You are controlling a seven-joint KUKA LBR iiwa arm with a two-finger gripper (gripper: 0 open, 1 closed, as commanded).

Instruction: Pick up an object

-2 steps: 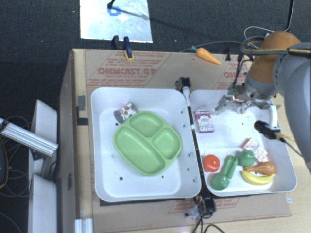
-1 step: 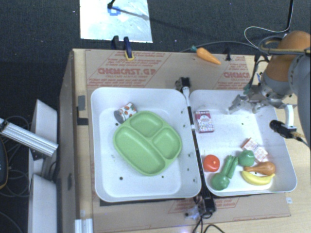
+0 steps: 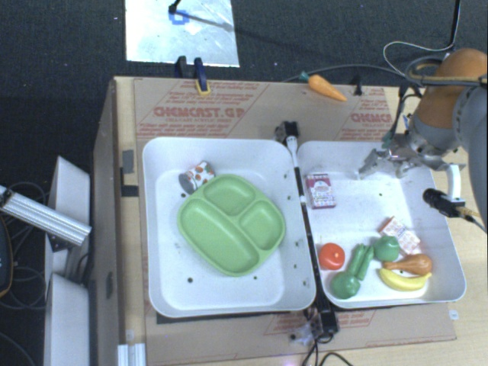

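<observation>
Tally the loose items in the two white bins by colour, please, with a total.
Green: 3, the divided plate, the cucumber and a small green piece
Red or red-and-white: 4, the tomato, the small box, the packet, the can
Yellow: 1, the banana
Brown: 1, the drumstick
Total: 9

A grey robot arm (image 3: 446, 105) reaches in from the right, its gripper (image 3: 387, 161) spread above the far edge of the right bin (image 3: 358, 219), gripping nothing. That bin holds a small red box (image 3: 320, 191), a tomato (image 3: 331, 256), green vegetables (image 3: 354, 269) and a banana (image 3: 402, 280). A green divided plate (image 3: 231, 223) fills the left bin (image 3: 164, 227), while a carrot (image 3: 326, 88) lies on the bench behind.
</observation>
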